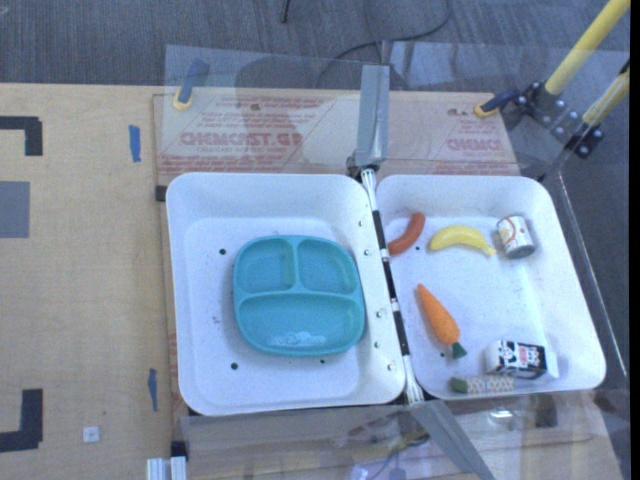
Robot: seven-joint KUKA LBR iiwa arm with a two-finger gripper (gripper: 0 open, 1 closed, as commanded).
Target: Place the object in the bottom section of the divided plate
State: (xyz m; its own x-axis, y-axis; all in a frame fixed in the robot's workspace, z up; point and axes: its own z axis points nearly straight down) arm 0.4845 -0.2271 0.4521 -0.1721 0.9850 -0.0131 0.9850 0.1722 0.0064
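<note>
I see the plate lying flat in the middle of the left bin. It's teal, a rounded square with three sections: two small ones side by side toward 12 o'clock and one wide one across the 6 o'clock side. The wide bottom section carries a faint whitish smear, which I can't identify. No toy sits in any section. The task doesn't tell me which object it means; the candidates all lie in the right bin, at the plate's 3 o'clock: a sausage, a banana, a can, a carrot, and a small carton.
</note>
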